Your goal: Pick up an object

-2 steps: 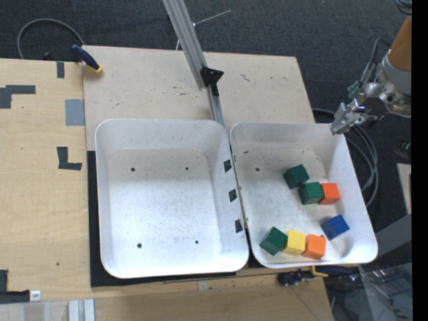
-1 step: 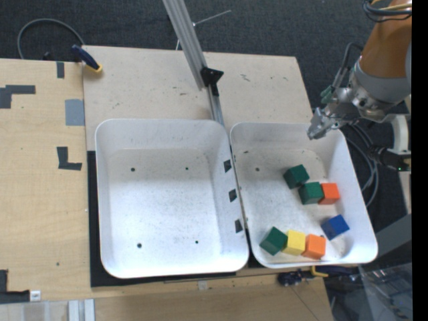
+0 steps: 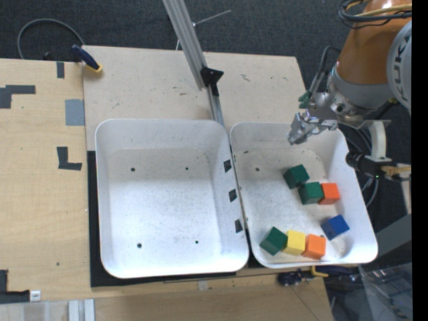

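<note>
- While a program steers it, the arm point(image 3: 374, 39), grey with an orange band, reaches over the far corner of the right bin point(image 3: 354, 179), its gripper point(image 3: 299, 134) hanging just above the bin's upper wall.
- Left of the gripper, the left bin point(image 3: 114, 199) lies alongside the right one, their rims touching along the middle.
- Beyond the gripper and to its left, a metal rail point(image 3: 190, 42) slants down across the bench point(image 3: 40, 192) toward the seam between the bins.
- Nothing sits between the gripper's tips; at this size it cannot be told whether they are apart or together.
- Candidate objects all lie nearer the camera than the gripper, in the right bin: a dark green block point(image 3: 295, 176) is closest, with a second green block point(image 3: 311, 192) touching an orange block point(image 3: 330, 192) just past it.
- Farther off, a blue block point(image 3: 335, 227) stands alone near the right wall.
- Farthest from the gripper, a row of three presses together by the near wall: green point(image 3: 273, 241), yellow point(image 3: 295, 241), orange point(image 3: 315, 246).
- Risk, as judged from this layout: blocks that touch leave little room for a fingertip, so a descent onto a packed pair may land on top of a neighbour or nudge both aside.
- Blocks near a wall could cause a finger to strike the rim; the closest green block or the blue one looks the cleaner pick.
</note>
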